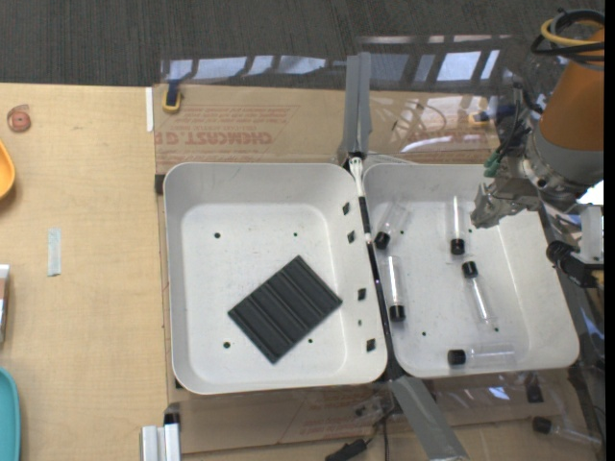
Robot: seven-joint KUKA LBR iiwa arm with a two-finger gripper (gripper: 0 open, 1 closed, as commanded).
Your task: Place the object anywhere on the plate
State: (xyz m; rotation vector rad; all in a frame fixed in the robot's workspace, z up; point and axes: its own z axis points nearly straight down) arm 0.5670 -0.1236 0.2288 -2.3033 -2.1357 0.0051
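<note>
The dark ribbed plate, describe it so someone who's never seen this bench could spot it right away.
Start at the two white bins side by side and take the left bin. On its floor, a bit below the middle, lies the dark ribbed plate, a flat rectangle turned at a slant. It is the one broad dark slab here, whereas the right bin holds slim clear tubes with black caps.

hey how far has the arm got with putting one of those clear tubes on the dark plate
Nothing looks done yet: the dark ribbed plate in the left bin carries nothing. The clear black-capped tubes lie in the right bin. The gripper is over that bin's far corner. Picking, carrying and placing remain.
</note>
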